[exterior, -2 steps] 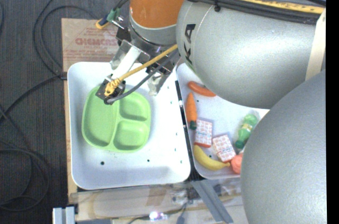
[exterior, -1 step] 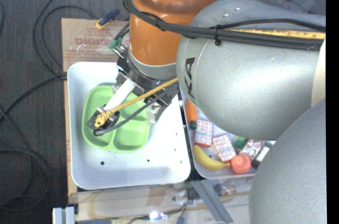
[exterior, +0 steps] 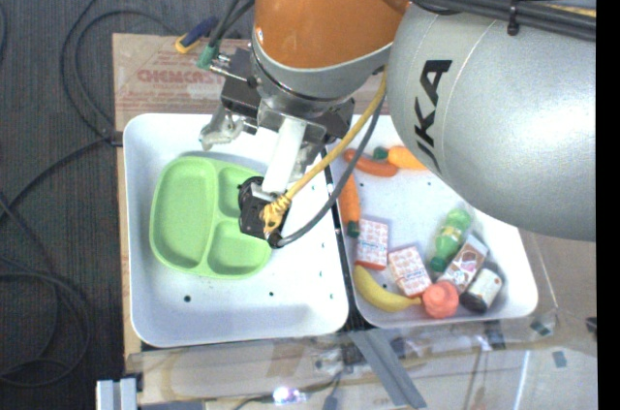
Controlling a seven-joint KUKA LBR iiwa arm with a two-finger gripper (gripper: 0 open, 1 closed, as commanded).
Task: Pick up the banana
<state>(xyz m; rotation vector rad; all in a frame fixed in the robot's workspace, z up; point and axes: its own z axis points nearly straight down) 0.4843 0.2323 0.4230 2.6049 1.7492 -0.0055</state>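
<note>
The curved yellow banana (exterior: 378, 292) lies along the front of the right shallow white bin (exterior: 412, 205), just beside two small red-and-white packets (exterior: 373, 241) and near a round red fruit (exterior: 441, 299), with an orange carrot (exterior: 349, 201) further back. The two-finger gripper (exterior: 219, 129) hangs over the back of the left white bin (exterior: 242, 301), near the light-green divided plastic plate (exterior: 199, 219) and well apart from the banana. It seems to carry nothing, though the bulky arm hides too much to tell whether its jaws are apart or together.
</note>
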